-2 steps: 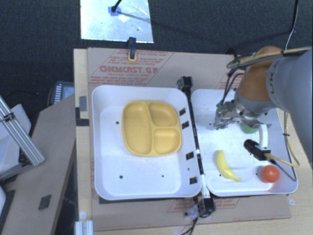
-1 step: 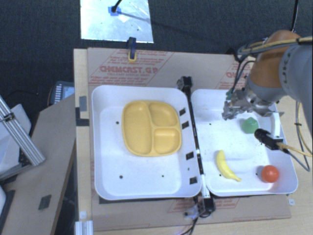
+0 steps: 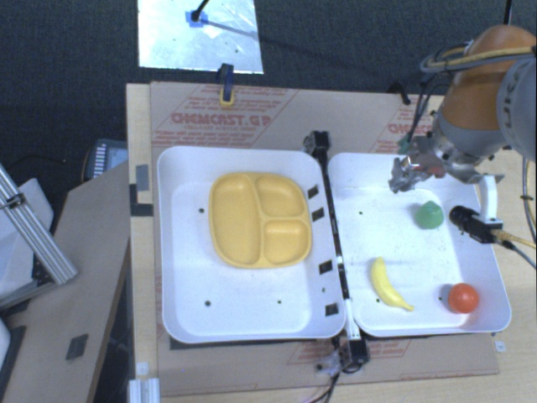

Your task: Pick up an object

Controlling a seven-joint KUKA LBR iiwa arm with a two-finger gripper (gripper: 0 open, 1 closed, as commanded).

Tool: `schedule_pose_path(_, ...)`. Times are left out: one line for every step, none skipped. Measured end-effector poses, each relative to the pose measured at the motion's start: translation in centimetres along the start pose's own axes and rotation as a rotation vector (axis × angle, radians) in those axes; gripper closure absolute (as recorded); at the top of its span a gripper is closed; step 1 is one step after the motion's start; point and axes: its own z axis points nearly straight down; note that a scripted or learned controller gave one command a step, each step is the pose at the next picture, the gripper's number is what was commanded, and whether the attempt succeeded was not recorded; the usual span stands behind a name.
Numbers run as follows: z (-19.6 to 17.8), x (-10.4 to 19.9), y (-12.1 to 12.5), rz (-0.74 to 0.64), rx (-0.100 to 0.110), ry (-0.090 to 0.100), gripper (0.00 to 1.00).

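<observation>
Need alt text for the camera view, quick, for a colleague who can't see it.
The tool hangs over the right bin, near a green ball, with a banana and an orange ball nearer the camera. The left bin holds a yellow tray.

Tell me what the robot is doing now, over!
Gripper over right bin, nothing held. Green ball nearest; banana and orange ball further off. Nothing blocking.
</observation>
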Motion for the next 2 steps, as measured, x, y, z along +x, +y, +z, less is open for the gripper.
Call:
schedule_pose_path(-6.3, 0.3, -0.3, -0.001, 0.0, 0.0, 1.0)
schedule_pose_path(-5.8, 5.8, -1.9, -0.004, 0.007, 0.002, 1.0)
